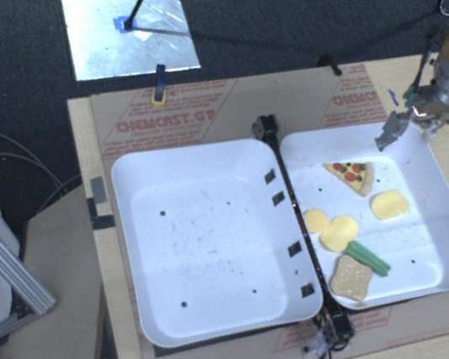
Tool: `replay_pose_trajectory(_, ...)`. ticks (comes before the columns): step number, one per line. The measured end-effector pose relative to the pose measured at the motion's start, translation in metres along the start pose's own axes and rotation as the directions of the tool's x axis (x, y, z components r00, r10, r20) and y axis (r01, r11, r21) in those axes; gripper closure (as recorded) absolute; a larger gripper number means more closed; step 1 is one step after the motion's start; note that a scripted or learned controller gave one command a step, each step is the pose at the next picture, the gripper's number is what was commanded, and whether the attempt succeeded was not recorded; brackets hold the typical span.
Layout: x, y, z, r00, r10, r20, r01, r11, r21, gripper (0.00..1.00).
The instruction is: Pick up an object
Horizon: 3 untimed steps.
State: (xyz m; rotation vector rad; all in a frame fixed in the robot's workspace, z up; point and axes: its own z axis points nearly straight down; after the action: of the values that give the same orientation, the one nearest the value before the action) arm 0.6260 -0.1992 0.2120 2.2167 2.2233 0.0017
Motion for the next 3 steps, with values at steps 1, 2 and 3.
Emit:
replay_pose_trajectory(1, 0.037, -0.055, 0.121, 1.000, 0.002, -0.005, -0.002, 1.000, 0.011, 0.00)
replay_pose_trajectory(2, 0.076, -0.118, 0.106, 1.000, 0.002, -0.003, -0.002, 1.000, 0.006, 0.00)
replay_pose_trajectory(3, 0.109, -0.134, 0.116, 1.000, -0.001, -0.003, 0.001, 1.000, 0.004, 0.00)
